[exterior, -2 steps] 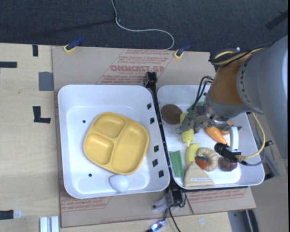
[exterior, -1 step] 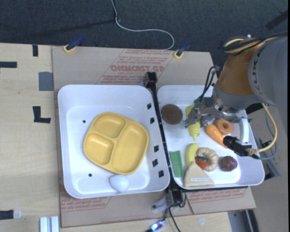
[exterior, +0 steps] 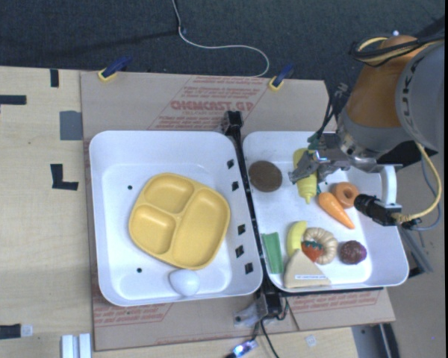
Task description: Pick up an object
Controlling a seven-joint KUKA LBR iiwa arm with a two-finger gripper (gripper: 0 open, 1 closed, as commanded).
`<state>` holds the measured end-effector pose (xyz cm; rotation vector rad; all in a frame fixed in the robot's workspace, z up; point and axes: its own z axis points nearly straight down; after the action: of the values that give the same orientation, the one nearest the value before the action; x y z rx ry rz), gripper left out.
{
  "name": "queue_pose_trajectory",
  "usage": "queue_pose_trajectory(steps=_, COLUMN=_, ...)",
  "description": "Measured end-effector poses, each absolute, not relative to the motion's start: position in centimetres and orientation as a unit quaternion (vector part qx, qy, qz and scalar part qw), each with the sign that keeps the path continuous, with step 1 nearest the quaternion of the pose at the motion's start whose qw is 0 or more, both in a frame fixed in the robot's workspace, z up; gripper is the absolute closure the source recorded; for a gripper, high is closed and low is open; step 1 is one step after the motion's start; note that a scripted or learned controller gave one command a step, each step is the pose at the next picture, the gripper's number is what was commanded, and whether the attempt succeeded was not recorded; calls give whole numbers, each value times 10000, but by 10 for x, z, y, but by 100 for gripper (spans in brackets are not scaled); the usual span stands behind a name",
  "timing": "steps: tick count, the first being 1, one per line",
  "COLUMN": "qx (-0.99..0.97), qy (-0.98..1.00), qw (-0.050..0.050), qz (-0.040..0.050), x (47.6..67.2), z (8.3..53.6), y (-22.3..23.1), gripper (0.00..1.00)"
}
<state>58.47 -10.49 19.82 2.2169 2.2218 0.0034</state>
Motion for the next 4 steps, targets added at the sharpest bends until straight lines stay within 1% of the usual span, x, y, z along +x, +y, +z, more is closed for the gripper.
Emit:
queue_pose_trajectory(steps=1, qx=7065, qy=7077, qw=7, qz=6, x=585, z=226, y=-104, gripper=100)
queue_pose_trajectory(steps=2, qx=7057, qy=7085, qw=-10, qz=-8, x=592, z=216, y=-77, gripper=100)
queue_pose_trajectory(steps=3, qx=7061, qy=7081, qw=-5, qz=-3, x=605, z=219, y=-68, gripper=100)
queue_pose_trajectory(steps=4, qx=7072, qy=7070, qw=-8, qz=-10, x=591, z=223, y=-82, gripper=100)
